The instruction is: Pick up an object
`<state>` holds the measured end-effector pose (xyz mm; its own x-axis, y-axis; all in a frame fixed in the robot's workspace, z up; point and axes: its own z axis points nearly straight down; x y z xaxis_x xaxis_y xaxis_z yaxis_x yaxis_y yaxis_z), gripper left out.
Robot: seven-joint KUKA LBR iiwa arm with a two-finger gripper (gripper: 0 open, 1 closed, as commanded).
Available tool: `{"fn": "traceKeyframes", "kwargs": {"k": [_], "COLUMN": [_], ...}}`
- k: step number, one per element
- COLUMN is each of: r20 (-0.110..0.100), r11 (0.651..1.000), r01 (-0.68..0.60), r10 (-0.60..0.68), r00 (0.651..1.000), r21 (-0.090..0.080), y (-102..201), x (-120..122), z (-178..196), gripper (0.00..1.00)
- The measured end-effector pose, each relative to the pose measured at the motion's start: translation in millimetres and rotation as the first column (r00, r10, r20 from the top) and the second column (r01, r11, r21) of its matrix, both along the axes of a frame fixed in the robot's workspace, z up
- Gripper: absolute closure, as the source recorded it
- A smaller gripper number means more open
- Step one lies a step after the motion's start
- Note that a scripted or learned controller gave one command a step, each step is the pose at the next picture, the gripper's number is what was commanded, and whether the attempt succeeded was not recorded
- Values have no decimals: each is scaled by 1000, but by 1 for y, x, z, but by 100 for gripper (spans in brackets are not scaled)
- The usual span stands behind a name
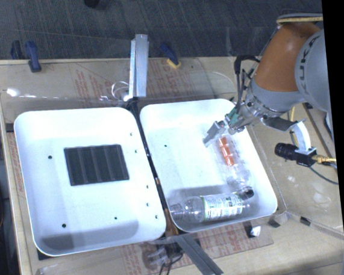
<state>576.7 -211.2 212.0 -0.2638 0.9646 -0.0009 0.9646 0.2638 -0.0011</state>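
Observation:
A clear plastic bottle with an orange label (pixel 229 154) lies lengthwise in the right bin (pixel 177 127), near its right wall. My gripper (pixel 215 132) hangs over the upper end of that bottle, close to it or touching it; the view does not show which. A second clear bottle with a pale printed label (pixel 212 206) lies on its side along the bin's front wall, its dark cap toward the right.
The left bin (pixel 46 218) holds a dark grey ribbed rectangular slab (pixel 96 164) near its middle. A metal bar (pixel 138 64) stands up behind the seam between the two bins. The arm's orange band (pixel 281 51) reaches in over the bench's right side.

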Motion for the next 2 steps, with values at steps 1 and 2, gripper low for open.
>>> {"fn": "traceKeyframes", "kwargs": {"k": [1, 2], "r20": [-3, -3], "r11": [998, 990], "r01": [-56, -143], "r10": [56, 143], "r00": [998, 990], "r21": [3, 3], "y": [2, 7], "x": [19, 7], "z": [-36, -121], "gripper": [0, 0]}}
